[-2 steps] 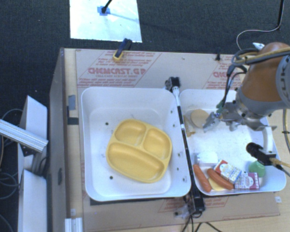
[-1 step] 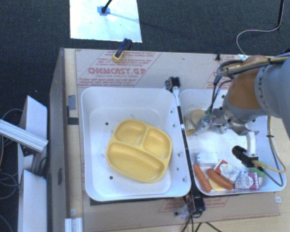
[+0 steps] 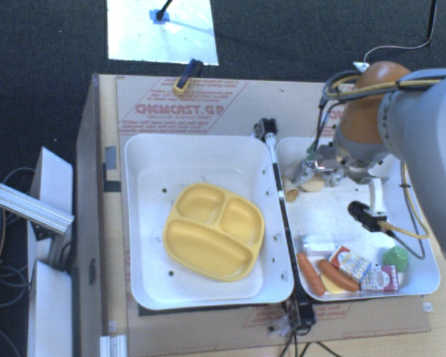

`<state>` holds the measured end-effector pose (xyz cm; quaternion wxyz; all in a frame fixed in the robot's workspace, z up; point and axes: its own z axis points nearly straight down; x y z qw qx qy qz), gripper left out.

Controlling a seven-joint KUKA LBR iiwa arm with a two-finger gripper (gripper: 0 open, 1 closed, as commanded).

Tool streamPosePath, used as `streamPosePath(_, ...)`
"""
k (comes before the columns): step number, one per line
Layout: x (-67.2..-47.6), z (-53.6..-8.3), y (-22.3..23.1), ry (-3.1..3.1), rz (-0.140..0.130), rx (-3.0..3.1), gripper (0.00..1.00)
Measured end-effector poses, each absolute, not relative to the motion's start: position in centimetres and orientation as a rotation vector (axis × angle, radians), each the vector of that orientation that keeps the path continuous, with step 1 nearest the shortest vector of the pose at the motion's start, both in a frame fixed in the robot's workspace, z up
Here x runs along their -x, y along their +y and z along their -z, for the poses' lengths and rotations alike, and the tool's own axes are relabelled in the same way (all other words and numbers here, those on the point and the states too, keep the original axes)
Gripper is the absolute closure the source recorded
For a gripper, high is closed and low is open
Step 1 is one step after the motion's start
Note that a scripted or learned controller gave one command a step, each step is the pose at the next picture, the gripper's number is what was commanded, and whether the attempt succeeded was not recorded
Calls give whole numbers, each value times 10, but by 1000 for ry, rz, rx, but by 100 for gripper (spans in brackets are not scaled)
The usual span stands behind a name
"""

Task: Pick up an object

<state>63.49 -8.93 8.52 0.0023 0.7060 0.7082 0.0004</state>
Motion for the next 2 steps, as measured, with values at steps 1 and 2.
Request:
streamPosePath(1,-669,-85,-99,2225,-3,-2213,0)
streamPosePath(2,-670,-97,-99,2226,-5,-2208,100)
